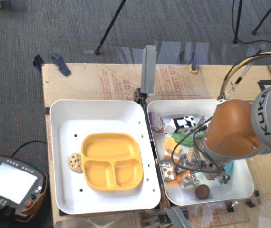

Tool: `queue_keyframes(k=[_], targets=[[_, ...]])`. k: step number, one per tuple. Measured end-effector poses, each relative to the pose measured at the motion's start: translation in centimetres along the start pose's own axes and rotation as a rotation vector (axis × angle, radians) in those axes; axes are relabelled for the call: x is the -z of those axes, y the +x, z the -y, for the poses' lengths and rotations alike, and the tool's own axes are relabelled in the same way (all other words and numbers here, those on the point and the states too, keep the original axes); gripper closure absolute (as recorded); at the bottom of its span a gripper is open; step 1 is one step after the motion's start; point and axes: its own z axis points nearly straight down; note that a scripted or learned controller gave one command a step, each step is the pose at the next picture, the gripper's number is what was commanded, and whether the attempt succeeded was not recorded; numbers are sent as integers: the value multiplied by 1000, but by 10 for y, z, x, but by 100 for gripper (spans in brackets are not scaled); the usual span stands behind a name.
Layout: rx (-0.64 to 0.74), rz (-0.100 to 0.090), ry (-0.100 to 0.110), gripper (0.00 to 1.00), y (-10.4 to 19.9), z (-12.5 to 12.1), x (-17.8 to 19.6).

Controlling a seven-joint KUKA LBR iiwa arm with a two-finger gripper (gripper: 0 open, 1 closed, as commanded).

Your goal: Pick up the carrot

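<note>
The carrot (179, 178) is a small orange piece lying low in the right bin (242, 186), between a printed packet and a brown ball. My gripper (190, 170) hangs over the middle of that bin, directly above and slightly right of the carrot. The arm's orange band (230, 129) covers most of the gripper body, and the metal parts under it blur together. Whether the carrot sits between them or just beside them I cannot make out.
The right bin also holds a brown ball (202, 191), a printed packet (166, 168), a yellow piece (169, 142), a green item (187, 137) and a black-and-white toy (185, 122). The left bin (59, 127) holds a yellow divided plate (111, 161) and a cookie (75, 162).
</note>
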Motion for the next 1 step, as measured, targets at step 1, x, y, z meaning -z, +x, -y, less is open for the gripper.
queue_keyframes(k=[1], targets=[[10, 7, -1, 100, -26, -71, 93]])
